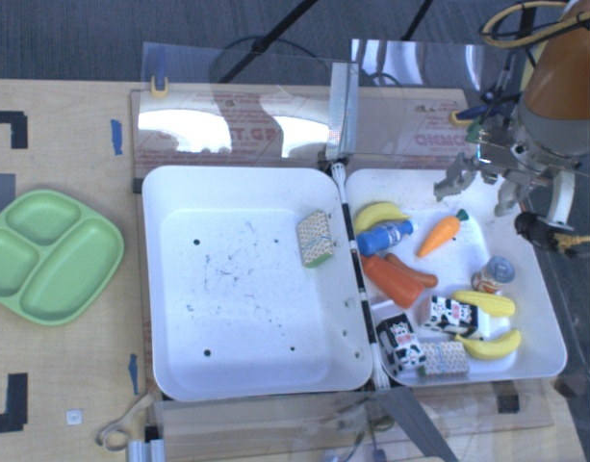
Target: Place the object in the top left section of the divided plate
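Nearest the lens, two black-and-white cartons (400, 343) lie by the near wall of the right bin (550, 340). Claw (479, 192): fingers apart, gripping nothing, over that bin's far end. Toy carrot (439, 236), just near-left of the claw, is the likeliest object; its long axis runs near-left to far-right. Divided plate (54, 255) sits on the tabletop (64, 373), well left, beyond the left bin (169, 354). Red lettering (251, 135) on the far panel (179, 114) is unreadable.
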Action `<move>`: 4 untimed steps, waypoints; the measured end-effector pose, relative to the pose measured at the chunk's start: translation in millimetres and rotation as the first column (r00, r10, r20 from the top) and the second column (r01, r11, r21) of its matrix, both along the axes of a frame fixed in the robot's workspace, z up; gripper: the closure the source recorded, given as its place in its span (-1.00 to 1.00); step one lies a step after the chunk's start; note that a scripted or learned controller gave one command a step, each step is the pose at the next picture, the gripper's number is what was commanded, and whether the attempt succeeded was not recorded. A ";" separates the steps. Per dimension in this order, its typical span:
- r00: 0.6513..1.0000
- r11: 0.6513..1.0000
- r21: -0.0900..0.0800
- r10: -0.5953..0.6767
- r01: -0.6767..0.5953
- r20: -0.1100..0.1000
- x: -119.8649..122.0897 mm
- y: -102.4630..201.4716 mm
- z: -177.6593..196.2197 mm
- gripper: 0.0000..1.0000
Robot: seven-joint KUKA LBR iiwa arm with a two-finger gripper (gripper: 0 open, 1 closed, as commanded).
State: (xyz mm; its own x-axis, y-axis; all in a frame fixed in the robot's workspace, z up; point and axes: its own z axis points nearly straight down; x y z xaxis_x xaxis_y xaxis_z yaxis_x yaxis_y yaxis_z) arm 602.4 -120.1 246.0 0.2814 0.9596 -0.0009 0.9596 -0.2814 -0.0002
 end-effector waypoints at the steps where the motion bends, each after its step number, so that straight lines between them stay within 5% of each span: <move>1: 1.000 1.000 0.000 0.000 0.000 0.000 0.0 0.0 0.0 -1.00; 2: 0.937 0.937 0.001 0.349 -0.349 0.001 -66.8 -25.1 61.3 -1.00; 4: 0.937 0.937 0.001 0.349 -0.349 0.001 -66.8 -25.1 61.3 -1.00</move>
